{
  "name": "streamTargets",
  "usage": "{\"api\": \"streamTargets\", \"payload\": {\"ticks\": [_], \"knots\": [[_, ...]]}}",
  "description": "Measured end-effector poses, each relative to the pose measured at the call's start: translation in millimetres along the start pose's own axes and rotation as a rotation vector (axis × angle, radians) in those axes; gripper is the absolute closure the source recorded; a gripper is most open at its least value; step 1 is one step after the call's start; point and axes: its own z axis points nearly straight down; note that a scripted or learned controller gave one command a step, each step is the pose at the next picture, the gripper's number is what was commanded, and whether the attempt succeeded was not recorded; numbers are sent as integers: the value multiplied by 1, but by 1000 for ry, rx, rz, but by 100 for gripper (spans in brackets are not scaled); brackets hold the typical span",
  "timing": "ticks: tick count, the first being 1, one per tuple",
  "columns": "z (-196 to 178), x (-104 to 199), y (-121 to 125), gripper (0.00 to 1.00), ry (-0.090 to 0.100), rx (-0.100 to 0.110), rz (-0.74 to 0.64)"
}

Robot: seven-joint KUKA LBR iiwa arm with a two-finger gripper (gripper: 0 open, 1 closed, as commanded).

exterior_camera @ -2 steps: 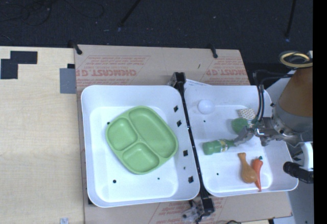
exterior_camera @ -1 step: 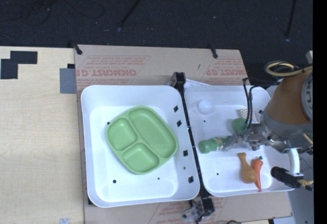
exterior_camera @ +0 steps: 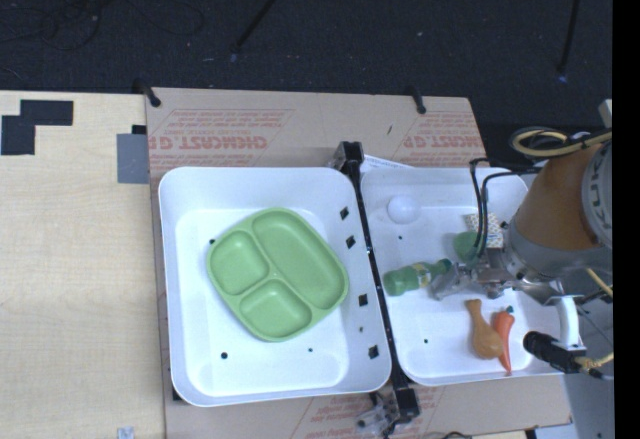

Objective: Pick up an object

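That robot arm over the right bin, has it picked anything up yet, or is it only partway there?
Partway. Done: the arm has reached into the right bin. In hand: its gripper sits low beside the green bottle, though an actual grip can't be made out. Left: lifting something. The white ball and orange toy lie on the bin floor.
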Motion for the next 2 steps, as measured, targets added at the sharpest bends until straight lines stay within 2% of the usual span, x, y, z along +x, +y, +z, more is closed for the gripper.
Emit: {"api": "streamTargets", "payload": {"ticks": [1, 2], "knots": [[-11, -2, 0, 100, -1, -1, 5], [-72, -9, 3, 100, -3, -8, 2]]}}
